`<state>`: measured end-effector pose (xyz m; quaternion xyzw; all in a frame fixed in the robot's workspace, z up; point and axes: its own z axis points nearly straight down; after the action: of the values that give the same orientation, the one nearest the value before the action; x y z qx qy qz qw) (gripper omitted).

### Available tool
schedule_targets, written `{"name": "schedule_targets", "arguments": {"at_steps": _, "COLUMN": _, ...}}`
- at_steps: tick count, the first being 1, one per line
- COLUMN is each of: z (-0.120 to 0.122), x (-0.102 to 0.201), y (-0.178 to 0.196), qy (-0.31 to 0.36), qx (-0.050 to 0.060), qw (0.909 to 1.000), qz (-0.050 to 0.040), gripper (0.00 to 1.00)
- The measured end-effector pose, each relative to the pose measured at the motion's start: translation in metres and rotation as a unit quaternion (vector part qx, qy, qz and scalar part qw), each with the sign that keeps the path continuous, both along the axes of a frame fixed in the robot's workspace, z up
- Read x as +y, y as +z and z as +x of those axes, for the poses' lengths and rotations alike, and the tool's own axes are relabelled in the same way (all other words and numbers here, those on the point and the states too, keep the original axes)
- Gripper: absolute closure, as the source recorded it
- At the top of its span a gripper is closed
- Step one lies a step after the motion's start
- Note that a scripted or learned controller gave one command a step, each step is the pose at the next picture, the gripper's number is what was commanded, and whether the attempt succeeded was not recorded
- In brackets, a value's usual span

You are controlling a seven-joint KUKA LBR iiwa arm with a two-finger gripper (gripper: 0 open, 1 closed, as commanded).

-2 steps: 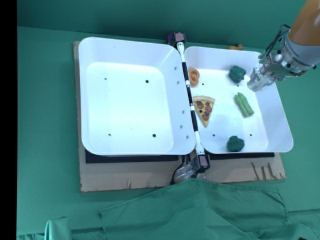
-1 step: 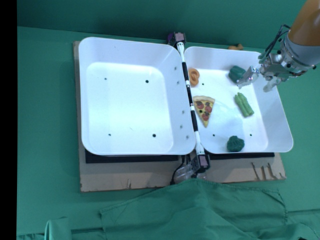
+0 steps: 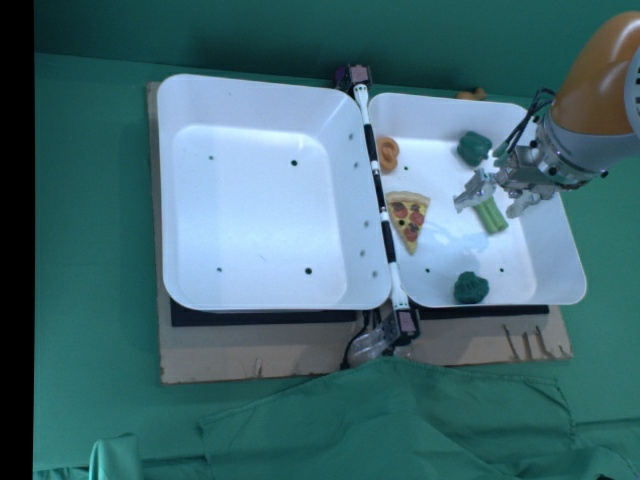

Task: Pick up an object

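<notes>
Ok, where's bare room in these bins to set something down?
The left bin floor, inside its four walls, is bare. The right bin is crowded: pizza slice, orange ring, two green pieces, hand over a green stalk.

Around my jaws the right bin (image 3: 560, 268) is crowded by green stalk (image 3: 490, 216), pizza slice (image 3: 408, 218) and two green lumps, while the left bin (image 3: 260, 198) lies open.

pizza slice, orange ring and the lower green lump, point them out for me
pizza slice (image 3: 407, 218), camera view, middle of the topping
orange ring (image 3: 388, 151), camera view, on its band
lower green lump (image 3: 470, 288), camera view, its centre
</notes>
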<state>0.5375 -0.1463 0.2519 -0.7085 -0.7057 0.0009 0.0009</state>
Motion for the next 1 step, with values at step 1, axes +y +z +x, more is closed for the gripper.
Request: {"name": "schedule_targets", "arguments": {"at_steps": 1, "z": -0.0142, "x": -0.0174, "y": -0.0706, "qy": -0.001, "qx": -0.007, "qw": 1.0000, "qz": -0.0013, "gripper": 0.00}}
